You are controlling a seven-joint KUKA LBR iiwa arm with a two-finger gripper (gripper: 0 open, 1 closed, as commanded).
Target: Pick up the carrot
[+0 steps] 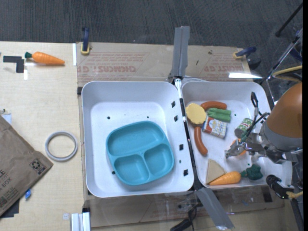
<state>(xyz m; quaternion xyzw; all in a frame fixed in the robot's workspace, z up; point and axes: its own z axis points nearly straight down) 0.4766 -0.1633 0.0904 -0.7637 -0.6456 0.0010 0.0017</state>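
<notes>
Orange and tapered, the carrot point(225, 178) lies in the right bin point(219, 93), just below and slightly left of the claw point(237, 149); a cheese wedge point(213, 170) touches its thin end and a broccoli point(253, 172) sits just off its thick end. Whether the claw is apart or together I cannot tell, since its tips blur against the white floor. Nothing is visibly held. Crowding is the main risk: a descent could land on the wedge or broccoli, or pinch the carrot near one end so it pivots out. A sausage point(200, 140) left of the claw looks less likely to interfere. A second carrot point(45, 58) lies far off to the upper left on the bench.
</notes>
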